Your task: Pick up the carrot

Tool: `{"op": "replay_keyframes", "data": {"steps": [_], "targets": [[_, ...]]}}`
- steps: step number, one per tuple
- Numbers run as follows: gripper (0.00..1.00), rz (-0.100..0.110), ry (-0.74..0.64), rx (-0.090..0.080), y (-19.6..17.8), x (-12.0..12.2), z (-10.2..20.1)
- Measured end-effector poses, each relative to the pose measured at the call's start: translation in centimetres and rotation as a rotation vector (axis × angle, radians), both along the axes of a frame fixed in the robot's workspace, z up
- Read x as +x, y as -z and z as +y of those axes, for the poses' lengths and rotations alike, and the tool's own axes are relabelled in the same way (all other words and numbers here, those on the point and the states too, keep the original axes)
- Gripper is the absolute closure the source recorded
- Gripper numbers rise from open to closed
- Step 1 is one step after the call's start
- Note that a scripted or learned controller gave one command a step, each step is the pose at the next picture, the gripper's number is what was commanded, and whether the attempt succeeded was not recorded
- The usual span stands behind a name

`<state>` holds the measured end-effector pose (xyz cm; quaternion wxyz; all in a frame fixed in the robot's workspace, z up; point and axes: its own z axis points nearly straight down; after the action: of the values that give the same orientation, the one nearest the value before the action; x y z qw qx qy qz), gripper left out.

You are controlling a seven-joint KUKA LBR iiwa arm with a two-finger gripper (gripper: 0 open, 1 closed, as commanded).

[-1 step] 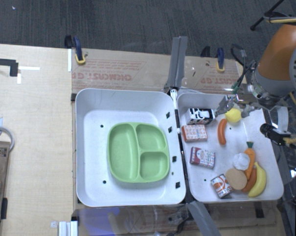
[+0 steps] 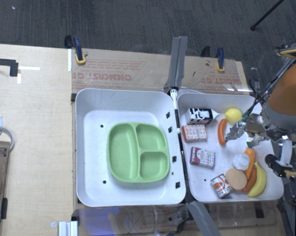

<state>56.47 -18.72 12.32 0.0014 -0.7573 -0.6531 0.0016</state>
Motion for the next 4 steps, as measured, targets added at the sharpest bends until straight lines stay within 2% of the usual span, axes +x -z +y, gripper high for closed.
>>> {"op": "replay_keyframes", "data": {"steps": [1,2,3,4], "targets": [[0.00,0.001,0.066,0.009,3.2,-6.0,-1.7],[1.00,-0.001,0.069,0.003,2.3,-5.9,-1.9],[1.00,-0.003,0.076,0.000,2.0,-4.3,0.4],[1.00,-0.004,-0.187,0.000,-7.9,-3.7,6.2]]}}
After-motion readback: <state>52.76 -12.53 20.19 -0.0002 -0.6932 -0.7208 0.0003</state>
